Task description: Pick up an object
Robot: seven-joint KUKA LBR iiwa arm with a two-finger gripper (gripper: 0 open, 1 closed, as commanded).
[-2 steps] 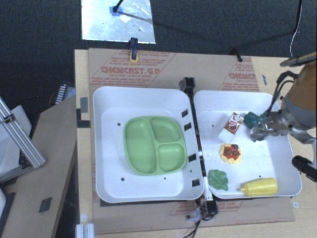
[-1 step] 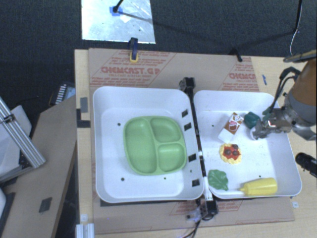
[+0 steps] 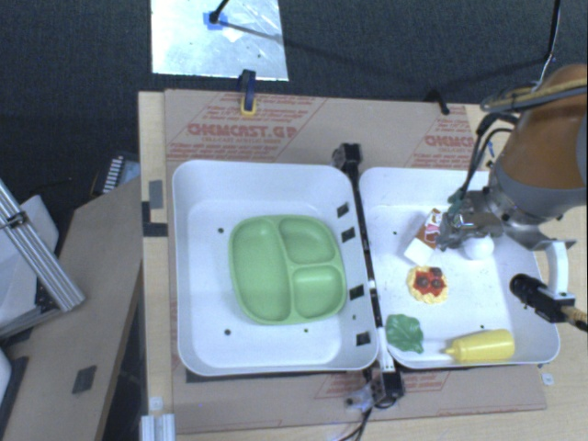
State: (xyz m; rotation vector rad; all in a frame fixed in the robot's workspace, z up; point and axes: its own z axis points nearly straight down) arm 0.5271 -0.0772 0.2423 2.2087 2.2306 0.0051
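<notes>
Nearest along the front wall of the right bin point(image 3: 459, 315), a yellow squeeze bottle point(image 3: 480, 345) lies on its side, its tip pointing left. Just to the left of it, in the bin's near left corner, sits a green leafy piece point(image 3: 402, 332); the two are close but apart. A little farther in, a round yellow disc with red and dark spots point(image 3: 428, 283) lies flat on the bin floor, clear of both.

Across the divider, the left bin point(image 3: 197, 246) holds a pale green divided plate point(image 3: 285, 269) with three compartments. It lies flat near the middle of that bin.

Farther back in the right bin, the gripper point(image 3: 452, 232) is down low over the floor, reaching in from the right. A small red and white packet point(image 3: 427, 229) lies right against its left side, tilted. A small white round thing point(image 3: 478, 245) sits just to its right. How far the gripper is open cannot be told, and nothing can be seen held in it. Whether it touches the packet also cannot be told.

Above and to the right of the gripper is the grey arm point(image 3: 533, 191), with its orange band point(image 3: 551, 136) at the picture's right edge. Both bins rest on a brown cardboard sheet point(image 3: 276, 127) with red lettering. Beyond it, a shiny silver panel point(image 3: 219, 26) lies on the dark floor.
</notes>
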